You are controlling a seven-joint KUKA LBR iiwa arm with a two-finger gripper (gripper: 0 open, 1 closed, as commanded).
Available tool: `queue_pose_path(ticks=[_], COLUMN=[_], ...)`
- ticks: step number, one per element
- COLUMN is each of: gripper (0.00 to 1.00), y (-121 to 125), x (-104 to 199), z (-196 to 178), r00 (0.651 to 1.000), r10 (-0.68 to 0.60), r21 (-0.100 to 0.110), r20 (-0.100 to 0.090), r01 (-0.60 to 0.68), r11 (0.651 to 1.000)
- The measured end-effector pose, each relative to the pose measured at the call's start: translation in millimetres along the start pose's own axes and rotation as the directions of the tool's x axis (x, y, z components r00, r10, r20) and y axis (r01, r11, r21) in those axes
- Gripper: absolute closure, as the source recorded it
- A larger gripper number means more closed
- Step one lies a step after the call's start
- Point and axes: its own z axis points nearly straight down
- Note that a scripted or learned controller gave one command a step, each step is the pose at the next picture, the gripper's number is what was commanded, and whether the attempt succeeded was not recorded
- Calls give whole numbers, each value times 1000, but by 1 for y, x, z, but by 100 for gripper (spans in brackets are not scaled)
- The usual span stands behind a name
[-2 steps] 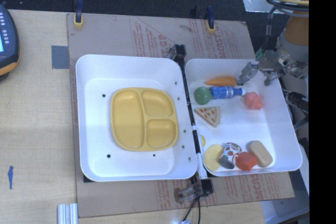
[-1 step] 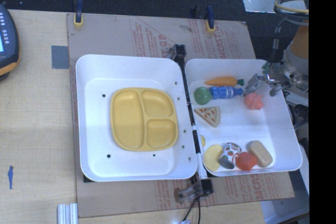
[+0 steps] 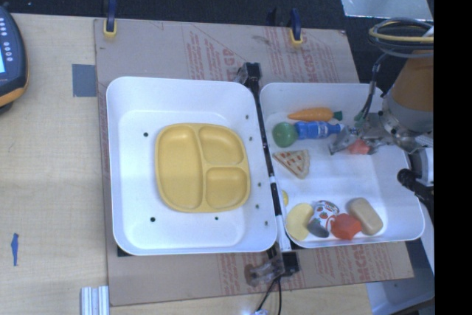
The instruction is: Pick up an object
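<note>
The arm comes in from three o'clock, and its gripper (image 3: 352, 144) hangs low over the upper part of the right bin (image 3: 391, 188). A small reddish thing (image 3: 359, 147) lies right at its tip, but whether that sits between the fingers or just beneath them I cannot tell, nor whether the gripper is spread or pressed together. My guess is that it is lined up there because the reddish thing is the nearest loose piece on the arm's side.

The toys are kept in that bin so the arm can reach them without stretching. At eleven o'clock from the gripper lies a carrot (image 3: 311, 114). Just beside the gripper at nine o'clock is a blue bottle (image 3: 317, 130), touching a green ball (image 3: 284, 133). At about eight o'clock rests a pizza slice (image 3: 293, 162). Along the bin's six o'clock edge sit a yellow disc (image 3: 297, 220), a patterned white piece (image 3: 322, 216), a tomato (image 3: 344, 226) and a bread roll (image 3: 365, 215), packed close together.

The left bin (image 3: 133, 158) holds a yellow divided plate (image 3: 201, 166), well apart from the gripper. The bottle looks the likeliest thing to get nudged. The desk (image 3: 51, 158) carries both bins.
</note>
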Motion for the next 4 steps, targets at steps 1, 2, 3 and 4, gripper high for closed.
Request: queue_pose_path(ticks=[1, 2, 3, 4], gripper=[100, 100, 100, 100], y=[1, 71, 63, 40], x=[-2, 8, 72, 128], z=[-14, -88, -144, -156], r00=[1000, 1000, 1000, 1000], r10=[2, -3, -5, -5], r21=[-4, -17, -11, -2], r20=[2, 4, 1, -1], r01=[-2, 3, 5, 5], r11=[1000, 1000, 1000, 1000])
